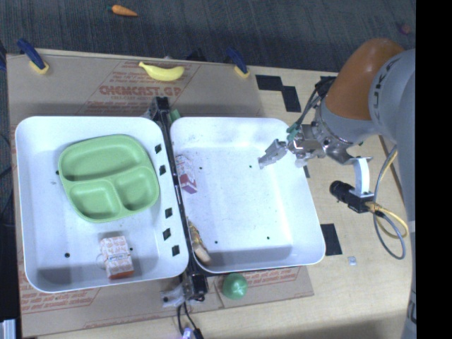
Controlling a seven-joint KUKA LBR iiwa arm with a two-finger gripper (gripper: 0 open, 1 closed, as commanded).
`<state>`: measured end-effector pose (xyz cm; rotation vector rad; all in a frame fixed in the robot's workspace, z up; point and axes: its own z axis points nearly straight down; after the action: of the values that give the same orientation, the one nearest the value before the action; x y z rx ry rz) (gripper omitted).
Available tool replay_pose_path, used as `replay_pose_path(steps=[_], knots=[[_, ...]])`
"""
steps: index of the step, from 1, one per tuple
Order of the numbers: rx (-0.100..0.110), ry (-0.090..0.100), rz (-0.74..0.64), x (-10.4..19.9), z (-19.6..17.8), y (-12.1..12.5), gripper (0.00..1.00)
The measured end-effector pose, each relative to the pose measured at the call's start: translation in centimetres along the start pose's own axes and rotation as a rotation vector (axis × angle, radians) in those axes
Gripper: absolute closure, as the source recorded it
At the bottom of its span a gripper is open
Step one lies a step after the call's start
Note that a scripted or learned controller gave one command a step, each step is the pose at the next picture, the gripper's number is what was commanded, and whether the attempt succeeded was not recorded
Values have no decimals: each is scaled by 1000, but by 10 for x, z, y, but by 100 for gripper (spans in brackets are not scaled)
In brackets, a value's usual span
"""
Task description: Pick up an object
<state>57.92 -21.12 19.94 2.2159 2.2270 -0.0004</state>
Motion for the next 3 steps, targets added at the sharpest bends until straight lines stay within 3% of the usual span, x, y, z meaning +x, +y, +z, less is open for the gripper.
replay_pose_path(steps=[1,2,3], knots=[[0,0,1,0,-46,-9,0],[1,1,1,0,-45,-10,0],[2,1,-1,1,108,-53,0]])
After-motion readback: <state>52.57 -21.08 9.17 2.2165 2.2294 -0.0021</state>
